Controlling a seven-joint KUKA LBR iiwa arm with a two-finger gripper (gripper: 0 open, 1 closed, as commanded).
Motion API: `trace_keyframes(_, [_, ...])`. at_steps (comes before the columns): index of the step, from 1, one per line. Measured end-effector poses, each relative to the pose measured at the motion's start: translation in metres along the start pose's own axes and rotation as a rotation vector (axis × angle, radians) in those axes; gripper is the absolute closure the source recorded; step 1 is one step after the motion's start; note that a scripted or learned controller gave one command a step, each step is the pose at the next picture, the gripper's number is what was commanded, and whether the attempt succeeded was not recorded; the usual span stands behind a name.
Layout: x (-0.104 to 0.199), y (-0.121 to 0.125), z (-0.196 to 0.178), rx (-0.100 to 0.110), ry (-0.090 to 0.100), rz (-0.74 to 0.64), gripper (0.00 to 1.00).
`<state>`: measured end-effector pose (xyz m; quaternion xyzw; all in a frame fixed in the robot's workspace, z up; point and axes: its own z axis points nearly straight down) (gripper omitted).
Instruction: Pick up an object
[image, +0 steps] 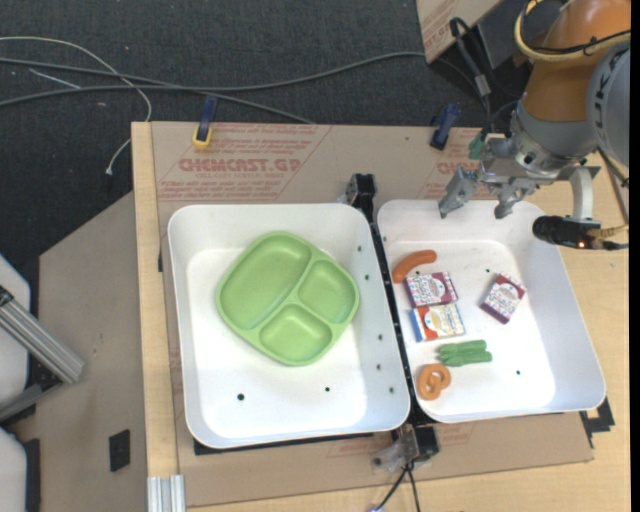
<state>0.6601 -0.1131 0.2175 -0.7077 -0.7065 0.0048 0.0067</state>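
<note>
Sausage — small, probably light and slick-skinned — lies in right bin just left of the upper card packet; pinch mid-length — claw spread, empty, beyond it.

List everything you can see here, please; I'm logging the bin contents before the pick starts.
white bins: 2, white, side by side on the bench
divided plate: 1, light green, three compartments, in the left-hand bin
sausage: 1, orange-red, top left of the right-hand bin
small packets: 3, purple and white or red and blue, middle of the right-hand bin, one apart toward its right
green beans: 1 bunch, green, below the packets
pretzel: 1, orange-brown, lower left of the right-hand bin
clamps: 2, blue, on the cardboard's far edge
cables: several, grey, on the dark floor
gripper: 1, grey, open, above the right-hand bin's far rim, holding nothing
arm: 1, grey with orange band, upper right
</note>
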Motion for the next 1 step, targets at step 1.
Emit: trace_keyframes(1, [0.0003,0.0025,-0.0097,-0.015,-0.002,-0.002,0.00])
